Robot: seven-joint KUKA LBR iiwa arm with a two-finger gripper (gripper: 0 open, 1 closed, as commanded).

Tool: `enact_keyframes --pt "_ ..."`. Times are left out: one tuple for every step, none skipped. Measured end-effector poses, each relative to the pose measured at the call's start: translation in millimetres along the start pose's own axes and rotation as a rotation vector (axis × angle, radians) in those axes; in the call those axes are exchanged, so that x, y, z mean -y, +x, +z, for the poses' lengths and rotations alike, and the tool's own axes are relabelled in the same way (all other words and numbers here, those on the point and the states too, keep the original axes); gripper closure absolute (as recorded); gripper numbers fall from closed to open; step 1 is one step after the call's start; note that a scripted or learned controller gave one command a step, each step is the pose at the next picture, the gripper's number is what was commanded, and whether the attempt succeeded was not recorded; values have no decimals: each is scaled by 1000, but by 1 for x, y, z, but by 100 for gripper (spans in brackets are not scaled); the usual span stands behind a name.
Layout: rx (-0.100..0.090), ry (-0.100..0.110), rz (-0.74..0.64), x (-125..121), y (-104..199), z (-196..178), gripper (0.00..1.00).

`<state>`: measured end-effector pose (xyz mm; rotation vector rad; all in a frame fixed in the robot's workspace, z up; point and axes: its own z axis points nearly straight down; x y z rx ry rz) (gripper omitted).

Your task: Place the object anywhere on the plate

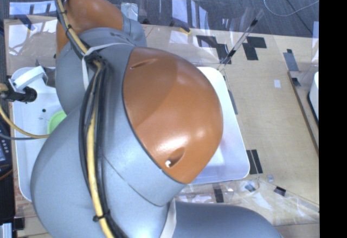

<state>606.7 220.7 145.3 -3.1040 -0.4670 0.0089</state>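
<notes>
End effector: we cannot tell its state; the white fitting (24,84) at far left may belong to it, hidden otherwise by the arm.
Arm: our grey arm (108,177), its orange band (173,112) uppermost, crosses both bins, probably because it is reaching leftward.
Object: a small green thing (56,121) lies in the left bin (21,139); we judge it the likely object.
Plate: we cannot tell where.
Right bin: its white corner (236,158) rests on the bench (271,123).

grey rounded arm (81,177) with glossy orange caps and black-yellow cables (92,123).
</notes>
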Motion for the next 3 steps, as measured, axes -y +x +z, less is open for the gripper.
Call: enact_keyframes --pt "4 0 -143 -7 20 32 100" --pt "5 1 -144 -7 20 32 0" --pt "-2 -1 -356 -12 30 -64 0"
